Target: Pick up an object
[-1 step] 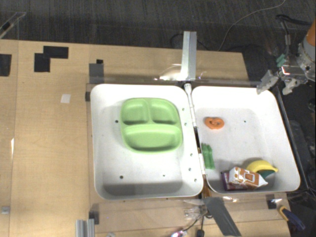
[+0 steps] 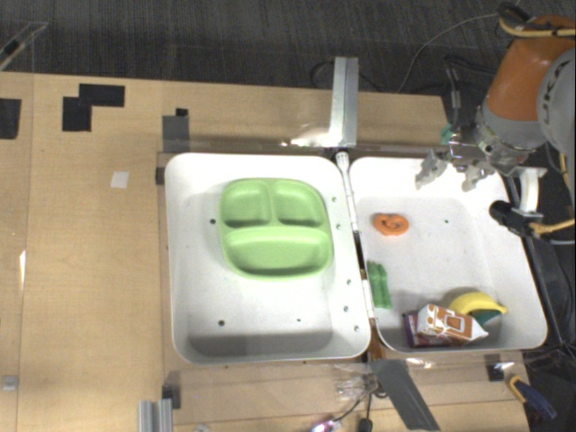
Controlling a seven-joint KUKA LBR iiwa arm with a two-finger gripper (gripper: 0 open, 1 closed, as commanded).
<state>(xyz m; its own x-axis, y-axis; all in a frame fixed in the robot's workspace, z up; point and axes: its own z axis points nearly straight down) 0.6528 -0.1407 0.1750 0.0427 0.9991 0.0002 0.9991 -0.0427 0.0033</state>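
A pale wooden surface (image 2: 81, 268) with black patches near its far left edge carries two white bins; dark carpet (image 2: 225, 16) lies beyond. The left bin (image 2: 184, 331) holds a green divided plate (image 2: 273, 225). In the right bin (image 2: 450, 259) lie an orange round piece (image 2: 391, 225), a green stick (image 2: 379, 285), a small carton (image 2: 443, 325) and a banana (image 2: 480, 305). The hand (image 2: 448, 175) hovers over the bin's far edge, fingers spread, holding nothing.

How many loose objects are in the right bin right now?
4: an orange piece near the middle, a green item along the left wall, a carton and a banana at the near edge. More may hide beneath.
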